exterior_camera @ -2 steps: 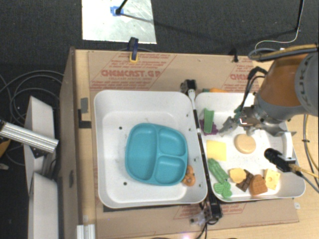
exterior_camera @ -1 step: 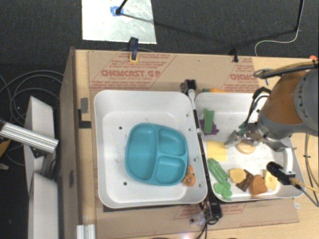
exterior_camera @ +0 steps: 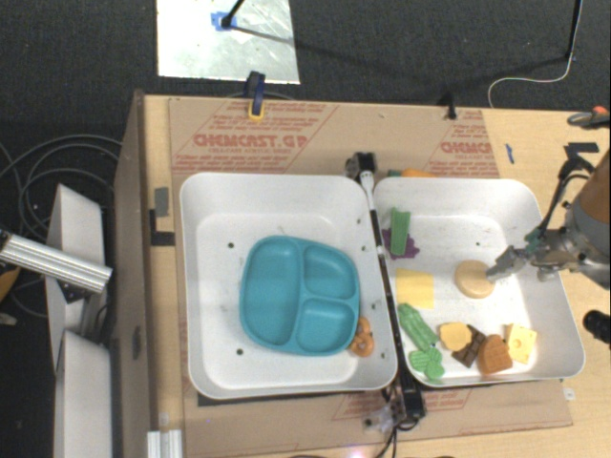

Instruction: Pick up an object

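Camera view: hand (exterior_camera: pixel 502 265) reaches into the right bin (exterior_camera: pixel 523 197) from the right, tip touching a round tan disc (exterior_camera: pixel 473 280), grip state unclear, with a yellow square (exterior_camera: pixel 414 288) left of the disc and a teal plate (exterior_camera: pixel 299 295) farther left.

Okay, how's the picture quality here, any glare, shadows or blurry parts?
Camera view: even overhead light and soft shadows; the shiny sheet on the floor glares, and both white bins are bright yet keep detail; the teal plate is fairly sharp, the small food toys soft, the gripper blurred.
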### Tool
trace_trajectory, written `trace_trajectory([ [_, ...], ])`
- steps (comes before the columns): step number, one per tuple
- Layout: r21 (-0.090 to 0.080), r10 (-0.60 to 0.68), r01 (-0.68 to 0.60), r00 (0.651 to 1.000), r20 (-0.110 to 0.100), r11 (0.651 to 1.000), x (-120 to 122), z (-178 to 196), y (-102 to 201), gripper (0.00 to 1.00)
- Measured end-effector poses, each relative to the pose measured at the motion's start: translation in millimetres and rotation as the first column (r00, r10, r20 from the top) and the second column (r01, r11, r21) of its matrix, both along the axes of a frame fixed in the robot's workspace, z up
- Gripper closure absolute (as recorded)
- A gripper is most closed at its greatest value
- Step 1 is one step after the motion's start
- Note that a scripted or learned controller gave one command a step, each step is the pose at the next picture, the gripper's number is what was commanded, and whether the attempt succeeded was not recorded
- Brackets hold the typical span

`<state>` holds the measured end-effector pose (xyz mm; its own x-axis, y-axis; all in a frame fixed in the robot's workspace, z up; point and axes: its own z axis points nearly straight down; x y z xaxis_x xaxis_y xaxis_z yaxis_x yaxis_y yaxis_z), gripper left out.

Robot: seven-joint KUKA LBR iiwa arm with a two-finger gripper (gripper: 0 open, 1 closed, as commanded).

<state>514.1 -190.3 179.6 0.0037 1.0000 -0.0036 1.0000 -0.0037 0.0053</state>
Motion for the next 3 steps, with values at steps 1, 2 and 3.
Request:
trace_trajectory([
  [1,0.002,0.014,-0.014,1.0,0.006,1.0,118,-36,45,0.0],
  [2,0.004,0.002,-0.002,1.0,-0.009,1.0,45,-38,29,0.0],
  [3,0.003,0.006,-0.006,1.0,-0.004,1.0,53,-85,29,0.0],
])
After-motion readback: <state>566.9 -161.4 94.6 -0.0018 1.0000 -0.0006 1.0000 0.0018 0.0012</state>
